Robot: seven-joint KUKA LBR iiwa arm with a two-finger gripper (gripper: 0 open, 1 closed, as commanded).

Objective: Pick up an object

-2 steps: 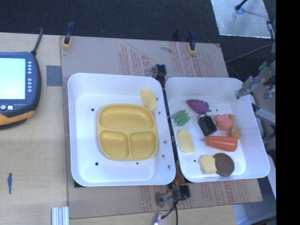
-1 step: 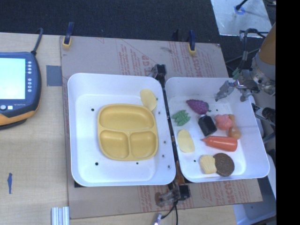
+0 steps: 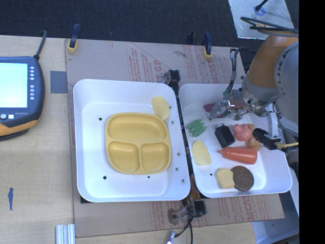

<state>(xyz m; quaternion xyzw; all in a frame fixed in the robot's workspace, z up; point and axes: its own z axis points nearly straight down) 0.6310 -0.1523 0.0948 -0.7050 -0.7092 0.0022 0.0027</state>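
robot gripper (image 3: 229,109) hovers low over the right bin (image 3: 284,179), near a black block (image 3: 224,135) and pink toy (image 3: 243,131). jaws' state unclear; nothing visibly lifted, pickup not yet done.

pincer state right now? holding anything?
Pincer: low over the right bin near its far edge; open or shut cannot be told, and nothing shows in its grip.
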